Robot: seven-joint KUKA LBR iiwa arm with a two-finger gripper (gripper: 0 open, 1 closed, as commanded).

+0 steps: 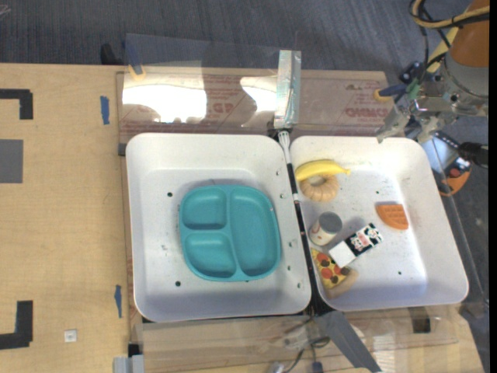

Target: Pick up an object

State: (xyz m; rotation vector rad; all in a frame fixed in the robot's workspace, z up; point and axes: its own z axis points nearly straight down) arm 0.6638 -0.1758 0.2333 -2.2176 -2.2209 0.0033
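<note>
- Pizza slice [332, 272] is seen nearest the camera, at the front-left corner of the right bin [415, 282], lying against the bin's left wall.
- Just behind it, a white-and-black carton [356, 244] is laid at a slant, its lower end touching or overlapping the pizza slice.
- A small grey-topped can [327, 228] is placed just beside the carton's left end, upright as far as can be told.
- An orange flat piece [393, 215] is found to the right of the carton, apart from it, on the bin floor.
- A doughnut [319, 187] is set near the back-left of the right bin, with a banana [319, 169] lying across its far edge, touching it.
- The left bin [151, 169] is occupied by a teal divided plate [231, 232] with three compartments, roughly centred.
- The hand [414, 120] is located above the back-right corner of the right bin, well apart from all the objects; nothing is seen in it. How far open it is cannot be told.
- The arm's orange band [470, 45] is visible at the upper right, beyond the worktop [54, 208].
</note>
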